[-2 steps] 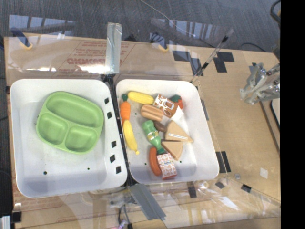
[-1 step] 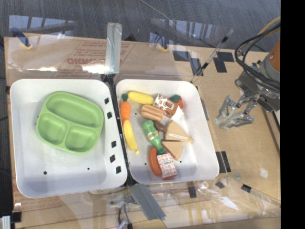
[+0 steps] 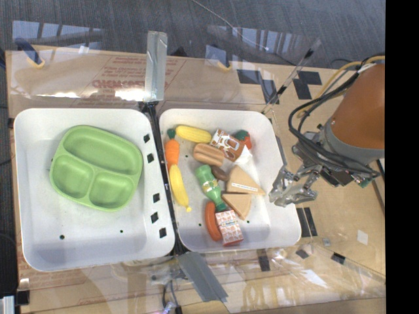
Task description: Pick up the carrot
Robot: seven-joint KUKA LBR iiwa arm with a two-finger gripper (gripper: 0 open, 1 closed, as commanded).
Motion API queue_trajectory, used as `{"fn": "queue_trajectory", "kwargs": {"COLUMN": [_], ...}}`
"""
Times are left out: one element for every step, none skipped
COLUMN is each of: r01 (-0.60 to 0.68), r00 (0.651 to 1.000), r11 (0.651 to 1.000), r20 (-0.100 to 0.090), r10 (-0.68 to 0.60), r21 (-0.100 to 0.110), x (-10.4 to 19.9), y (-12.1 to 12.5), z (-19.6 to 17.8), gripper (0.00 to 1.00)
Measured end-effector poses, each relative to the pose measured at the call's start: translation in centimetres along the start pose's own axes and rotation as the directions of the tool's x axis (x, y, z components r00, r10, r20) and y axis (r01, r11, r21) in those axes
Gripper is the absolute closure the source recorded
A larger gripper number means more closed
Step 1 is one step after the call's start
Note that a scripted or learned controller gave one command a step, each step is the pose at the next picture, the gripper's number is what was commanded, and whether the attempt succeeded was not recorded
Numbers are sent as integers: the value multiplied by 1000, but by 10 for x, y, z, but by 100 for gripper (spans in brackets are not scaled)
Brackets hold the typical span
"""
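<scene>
The carrot [image 3: 171, 150] is orange with a small green top and lies upright along the left wall of the right bin [image 3: 278, 222]. A yellow banana [image 3: 177, 186] lies just below it. My gripper [image 3: 288, 193] hangs over the right rim of that bin, well to the right of the carrot. Its metal fingers look spread, with nothing between them.
The right bin also holds a corn cob [image 3: 194, 134], a hot dog [image 3: 209, 154], a green bottle [image 3: 209, 182], sandwich wedges [image 3: 239, 191], a red carton [image 3: 229, 227] and a strawberry [image 3: 243, 138]. A green divided plate [image 3: 97, 167] sits in the left bin [image 3: 39, 241].
</scene>
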State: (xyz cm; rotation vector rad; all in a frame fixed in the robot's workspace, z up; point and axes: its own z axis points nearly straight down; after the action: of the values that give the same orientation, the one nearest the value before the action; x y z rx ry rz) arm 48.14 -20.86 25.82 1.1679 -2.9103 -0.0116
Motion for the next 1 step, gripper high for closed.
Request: {"fn": "queue_trajectory", "kwargs": {"r01": [116], "r00": [993], "r11": [993], "r20": [3], "r10": [-116], "r21": [11], "x": [-2], "y": [-2], "z": [-32], "gripper": [100]}}
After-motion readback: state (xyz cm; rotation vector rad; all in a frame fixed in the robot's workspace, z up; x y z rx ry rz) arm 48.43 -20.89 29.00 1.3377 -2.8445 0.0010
